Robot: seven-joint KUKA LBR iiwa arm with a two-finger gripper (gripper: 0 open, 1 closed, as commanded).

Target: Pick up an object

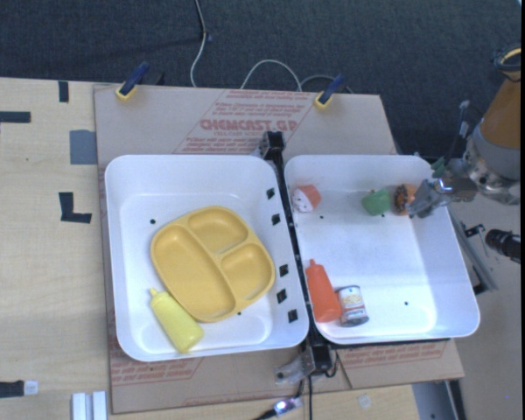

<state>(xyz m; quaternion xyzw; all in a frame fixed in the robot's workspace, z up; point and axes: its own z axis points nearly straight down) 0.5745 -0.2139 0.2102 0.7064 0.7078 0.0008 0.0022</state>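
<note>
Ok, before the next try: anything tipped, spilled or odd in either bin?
Nothing spilled or broken. Three containers lie on their sides: the yellow bottle beside the yellow tray in the left bin, and the orange bottle and small can in the right bin. The gripper is at its far right edge.

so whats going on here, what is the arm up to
A grey arm with an orange band reaches in from the right, its gripper low at the right bin's far right corner, beside a small orange-brown object and a green one. Nothing is visibly held. An orange bottle and small can lie near the front. The left bin holds a yellow divided tray and yellow bottle.
</note>
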